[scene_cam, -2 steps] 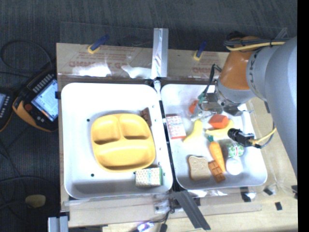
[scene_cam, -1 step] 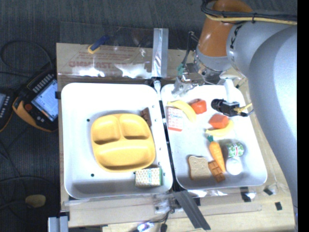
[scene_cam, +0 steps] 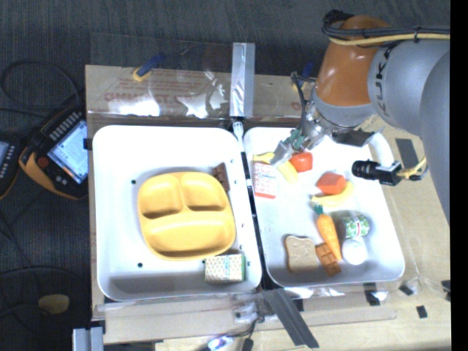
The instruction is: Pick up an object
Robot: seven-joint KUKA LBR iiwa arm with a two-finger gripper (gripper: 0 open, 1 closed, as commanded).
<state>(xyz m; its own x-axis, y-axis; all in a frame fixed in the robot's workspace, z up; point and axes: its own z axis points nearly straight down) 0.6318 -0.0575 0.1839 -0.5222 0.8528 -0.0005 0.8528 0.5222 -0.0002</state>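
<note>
My gripper [scene_cam: 291,147] hangs over the back left part of the right bin [scene_cam: 387,269]. Just under and to the right of it lies a small red-orange block [scene_cam: 303,161], with a yellow piece [scene_cam: 287,171] beside it. A red and white packet [scene_cam: 265,180] rests against the bin's left wall. Further right, a red piece [scene_cam: 331,182] sits on a yellow one [scene_cam: 344,194]. Toward the front lie a carrot [scene_cam: 328,232], a bread slice [scene_cam: 298,251], a brown waffle piece [scene_cam: 328,259], a white egg [scene_cam: 354,252] and a green and white can [scene_cam: 356,225]. Nothing is seen held.
The left bin [scene_cam: 117,159] holds a yellow divided plate [scene_cam: 186,212], a brown piece [scene_cam: 221,175] at its back right corner and a green and white carton [scene_cam: 224,268] at the front. A handheld controller [scene_cam: 62,156] lies left of the bench.
</note>
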